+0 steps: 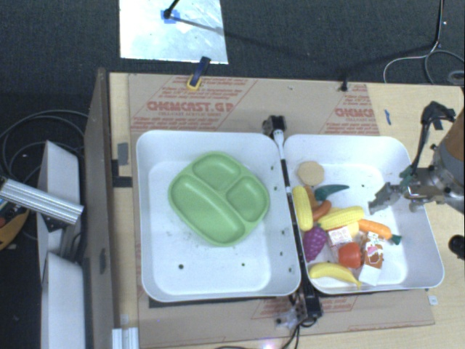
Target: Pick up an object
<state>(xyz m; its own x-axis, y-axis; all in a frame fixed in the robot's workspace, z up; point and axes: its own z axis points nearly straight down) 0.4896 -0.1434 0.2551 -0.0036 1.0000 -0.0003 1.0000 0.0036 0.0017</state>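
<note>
two bins (156, 267) on the desk (240, 97): left holds one green plate (218, 198), right about ten toy foods (341, 231). hand (379, 201) hovers right, grip unclear.

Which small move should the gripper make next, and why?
Probably a short move left and down toward the carrot. The gripper sits over the right bin, just above the carrot, with nothing visible between its fingers.

Dark carpet floor (305, 20) surrounds a cardboard-topped bench (305, 104); cables (429, 57) trail.
</note>
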